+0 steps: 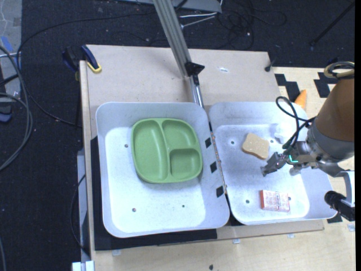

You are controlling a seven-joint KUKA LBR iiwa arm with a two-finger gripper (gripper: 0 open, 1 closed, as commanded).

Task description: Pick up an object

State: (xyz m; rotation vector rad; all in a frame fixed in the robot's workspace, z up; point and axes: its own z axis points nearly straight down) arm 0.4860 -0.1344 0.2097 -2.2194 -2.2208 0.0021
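In the right bin (242, 208) a tan bread-like slice (256, 145) lies near the middle, toward the back. A small red and white packet (274, 200) lies flat near the front. My gripper (273, 165) hangs over the right bin between the two, just right of and below the tan slice. Nothing shows between its fingers. The grey arm with its orange band reaches in from the right edge.
A green divided plate (167, 149) sits in the left bin (118, 208). A metal pole (175, 33) slants from the top down to the divider between the bins. An orange object (300, 98) lies on the bench at the right.
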